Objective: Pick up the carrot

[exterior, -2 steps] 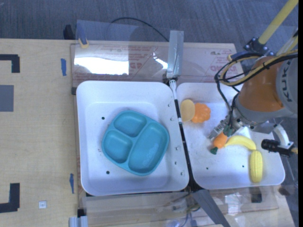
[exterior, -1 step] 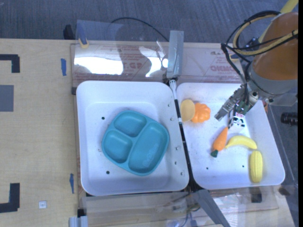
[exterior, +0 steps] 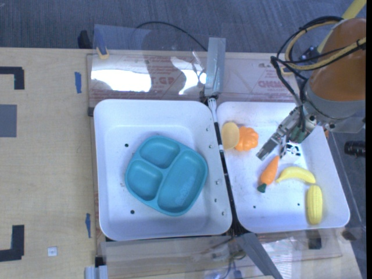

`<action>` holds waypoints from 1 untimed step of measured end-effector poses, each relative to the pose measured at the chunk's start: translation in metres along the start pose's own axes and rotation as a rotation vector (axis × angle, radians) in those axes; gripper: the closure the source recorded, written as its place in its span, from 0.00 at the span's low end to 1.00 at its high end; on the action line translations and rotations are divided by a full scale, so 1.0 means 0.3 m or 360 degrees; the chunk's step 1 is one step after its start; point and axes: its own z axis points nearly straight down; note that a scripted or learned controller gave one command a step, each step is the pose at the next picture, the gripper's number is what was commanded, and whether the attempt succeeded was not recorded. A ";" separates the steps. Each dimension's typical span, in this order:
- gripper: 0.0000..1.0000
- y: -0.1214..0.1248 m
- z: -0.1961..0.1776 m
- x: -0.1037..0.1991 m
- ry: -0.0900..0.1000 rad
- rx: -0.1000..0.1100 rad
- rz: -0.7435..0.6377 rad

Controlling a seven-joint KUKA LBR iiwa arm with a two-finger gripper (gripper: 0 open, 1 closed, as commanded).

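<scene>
Fingers [exterior: 272,147] state unclear | above carrot [exterior: 269,172] | banana [exterior: 296,175] touching carrot

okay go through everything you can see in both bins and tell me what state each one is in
carrot: lying in the right bin, not held, beside the banana.
banana: lying flat, touching the carrot.
corn: lying near the bin's corner.
orange pepper: resting against the yellow piece.
blue plate: right way up in the left bin.
end effector: just above the carrot.

Gripper [exterior: 272,147] hovers just above the carrot [exterior: 268,172] — banana [exterior: 296,175] beside it.
</scene>
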 end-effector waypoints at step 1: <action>0.00 -0.047 0.271 -0.152 0.0012 0.0006 -0.0845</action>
